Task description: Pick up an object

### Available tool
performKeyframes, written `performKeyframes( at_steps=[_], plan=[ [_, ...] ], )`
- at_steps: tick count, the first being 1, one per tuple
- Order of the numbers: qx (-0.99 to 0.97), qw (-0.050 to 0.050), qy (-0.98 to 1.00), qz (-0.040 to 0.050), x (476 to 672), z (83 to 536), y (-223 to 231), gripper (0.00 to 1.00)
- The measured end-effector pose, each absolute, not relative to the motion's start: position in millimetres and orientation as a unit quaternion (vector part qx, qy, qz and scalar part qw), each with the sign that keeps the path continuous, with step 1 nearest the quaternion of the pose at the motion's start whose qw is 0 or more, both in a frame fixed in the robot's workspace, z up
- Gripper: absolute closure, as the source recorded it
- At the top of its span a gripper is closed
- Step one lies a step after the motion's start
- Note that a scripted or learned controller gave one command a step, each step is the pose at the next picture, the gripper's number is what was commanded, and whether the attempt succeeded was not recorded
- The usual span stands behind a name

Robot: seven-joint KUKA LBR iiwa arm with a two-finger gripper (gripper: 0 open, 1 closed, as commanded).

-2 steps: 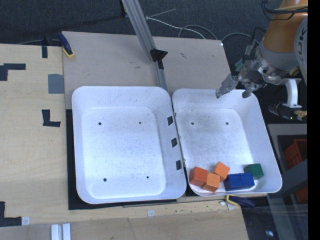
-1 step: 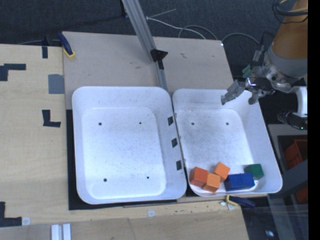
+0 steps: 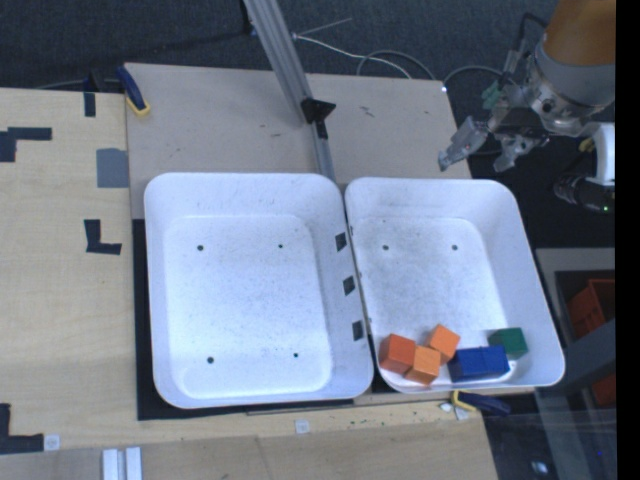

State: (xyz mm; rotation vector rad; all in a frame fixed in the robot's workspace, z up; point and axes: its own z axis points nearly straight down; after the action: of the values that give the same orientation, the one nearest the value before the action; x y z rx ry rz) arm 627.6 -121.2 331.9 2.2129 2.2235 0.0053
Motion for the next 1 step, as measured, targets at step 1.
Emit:
performKeyframes(
  at_steps=[1],
  plan=[
    [0.707, -0.003, 0.708, -0.0031, 650.8, 226.6, -105.5, 0.00]
  ],
)
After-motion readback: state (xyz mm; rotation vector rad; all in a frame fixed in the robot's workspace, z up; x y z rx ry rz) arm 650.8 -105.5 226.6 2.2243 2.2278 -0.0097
